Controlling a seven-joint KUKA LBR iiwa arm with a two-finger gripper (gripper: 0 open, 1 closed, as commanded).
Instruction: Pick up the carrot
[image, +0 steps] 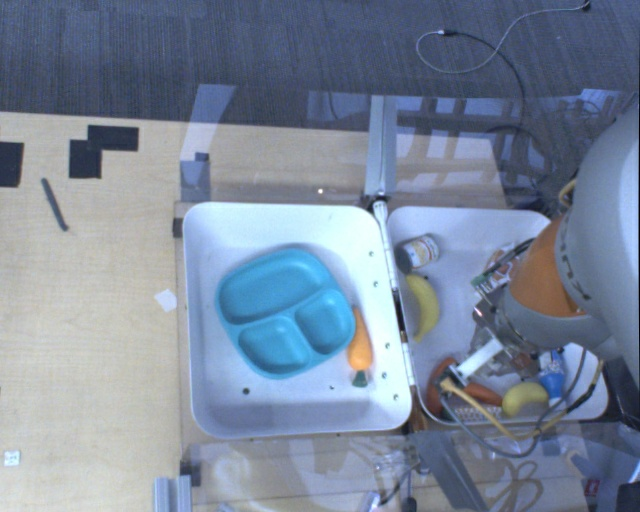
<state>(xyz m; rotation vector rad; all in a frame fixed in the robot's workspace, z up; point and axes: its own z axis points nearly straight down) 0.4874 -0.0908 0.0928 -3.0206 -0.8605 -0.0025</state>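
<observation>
Your arm's grey wrist sits nearest the lens, over the right bin (575, 228), with the gripper (478, 358) low above its clutter; you cannot tell how the gripper is set. Look toward nine o'clock from it, across the divider, for the carrot (360, 345) in the left bin (215, 400). It lies just beside the blue divided plate (285, 312) at that plate's three o'clock, long axis twelve-to-six, green top at six.

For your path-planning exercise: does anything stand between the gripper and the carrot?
Yes. The gripper is in the right bin; the carrot lies in the left bin beside the blue plate. The bin walls and a banana lie between.
</observation>
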